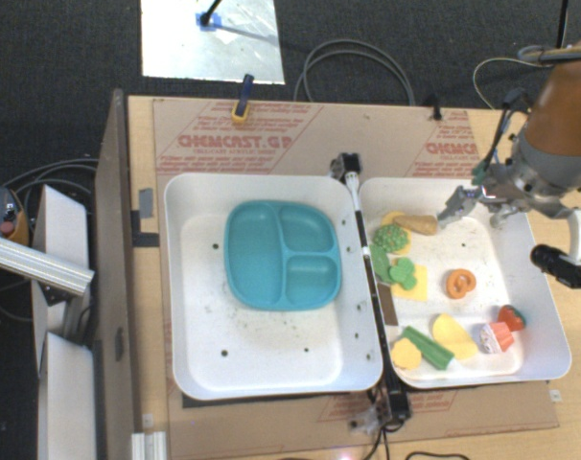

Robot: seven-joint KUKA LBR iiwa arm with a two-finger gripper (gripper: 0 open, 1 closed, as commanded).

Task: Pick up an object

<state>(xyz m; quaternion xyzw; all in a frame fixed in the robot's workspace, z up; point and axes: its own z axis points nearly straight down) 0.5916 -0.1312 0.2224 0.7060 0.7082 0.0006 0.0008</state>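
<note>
A teal tray [281,257] lay in the left bin [199,353], while the right bin [545,353] held small toy foods, among them a tan potato [417,224] lying near its upper left corner. The pincer [473,202] hovered just right of the potato, above the bin's top edge; whether it was spread or pressed together could not be told. A good grasp would likely mean centring over the smooth, oblong potato and straddling its narrow width before descending, clear of the green broccoli [391,240] just beside it.

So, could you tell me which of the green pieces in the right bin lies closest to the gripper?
The round green broccoli-like piece beside the tan potato-shaped piece lies closest to the gripper. The other green pieces lie farther along the bin, away from it.
</note>
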